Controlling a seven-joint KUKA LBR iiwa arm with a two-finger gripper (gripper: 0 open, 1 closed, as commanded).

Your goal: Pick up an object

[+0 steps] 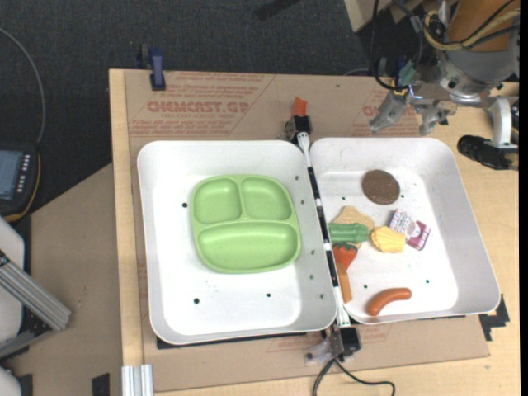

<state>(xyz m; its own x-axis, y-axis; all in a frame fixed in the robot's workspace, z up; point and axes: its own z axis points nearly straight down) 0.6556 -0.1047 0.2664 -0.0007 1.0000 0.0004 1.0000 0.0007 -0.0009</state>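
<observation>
Grey pincer (408,115) hangs spread and empty over the tabletop's (247,97) far right corner, beyond the right bin (462,221) holding a brown disc (381,186) and sausage (388,300).

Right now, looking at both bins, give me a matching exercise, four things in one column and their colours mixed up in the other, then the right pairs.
Things:
1. plate
2. cookie
3. sausage
4. corn

Colours:
A. yellow
B. green
C. brown
D. reddish orange

Pairs: 1-B, 2-C, 3-D, 4-A. The plate lies in the left bin; the other three lie in the right bin.
</observation>
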